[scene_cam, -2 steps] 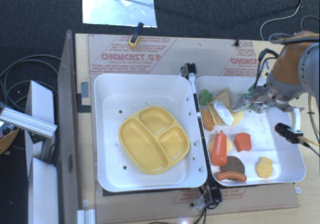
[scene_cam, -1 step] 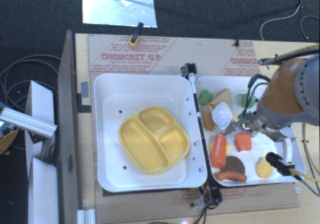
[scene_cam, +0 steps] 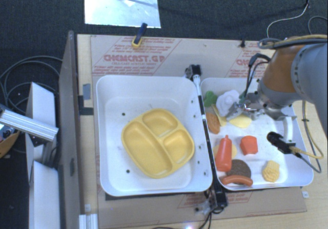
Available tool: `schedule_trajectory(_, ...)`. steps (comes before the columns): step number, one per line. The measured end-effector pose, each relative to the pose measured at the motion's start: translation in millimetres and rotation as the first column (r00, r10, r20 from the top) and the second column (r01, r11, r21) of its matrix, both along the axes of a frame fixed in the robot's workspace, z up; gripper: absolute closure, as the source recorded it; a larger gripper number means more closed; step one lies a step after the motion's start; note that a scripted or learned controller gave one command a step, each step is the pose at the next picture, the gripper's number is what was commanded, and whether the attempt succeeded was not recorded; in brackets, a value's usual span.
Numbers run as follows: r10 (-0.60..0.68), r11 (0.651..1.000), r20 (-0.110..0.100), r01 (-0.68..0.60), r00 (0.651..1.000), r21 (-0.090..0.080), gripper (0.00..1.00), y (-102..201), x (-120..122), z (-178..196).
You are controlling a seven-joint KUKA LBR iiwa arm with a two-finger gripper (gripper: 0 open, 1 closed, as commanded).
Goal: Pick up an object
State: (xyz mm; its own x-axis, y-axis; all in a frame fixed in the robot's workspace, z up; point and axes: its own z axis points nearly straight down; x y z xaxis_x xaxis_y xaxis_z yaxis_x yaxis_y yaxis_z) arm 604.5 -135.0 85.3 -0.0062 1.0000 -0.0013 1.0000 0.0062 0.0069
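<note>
While the grey arm [scene_cam: 307, 69] with its orange band reaches in from the right, the gripper [scene_cam: 245, 106] is held low over the far part of the right bin [scene_cam: 302, 171], and whether it is open or closed cannot be told from this slant. Two shallow white plastic bins with rounded corners are set side by side on a printed cardboard sheet [scene_cam: 154, 51]. A glossy yellow tray [scene_cam: 157, 142], oval and divided into three compartments, is seen lying flat in the left bin [scene_cam: 110, 120]. Toy foods of smooth plastic are scattered in the right bin: a pale yellow piece [scene_cam: 240, 122] lies just beneath the gripper, a crumpled white object [scene_cam: 226, 102] and a green piece [scene_cam: 209, 98] just left of it. A tapered red bottle [scene_cam: 224, 153] and a blocky orange-red piece [scene_cam: 249, 145] are found nearer, apart from the tool. At the near edge a brown round item [scene_cam: 239, 167], a reddish sausage [scene_cam: 237, 180] and a ridged yellow corn-like piece [scene_cam: 271, 171] are placed. A tan bread-like strip [scene_cam: 212, 120] rests against the bin's left wall.
</note>
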Motion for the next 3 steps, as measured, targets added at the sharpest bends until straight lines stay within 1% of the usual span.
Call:
schedule_trajectory(1, -0.009, 1.0, -0.011, 0.009, 1.0, 0.001, 0.0, -14.4, -76.3, -1.6)
schedule_trajectory(2, -0.004, 1.0, -0.003, 0.004, 1.0, 0.001, 1.0, -12.7, -72.1, 9.7)
schedule_trajectory(3, 0.006, 1.0, 0.004, -0.006, 1.0, 0.004, 1.0, 63.0, -65.2, 106.7)
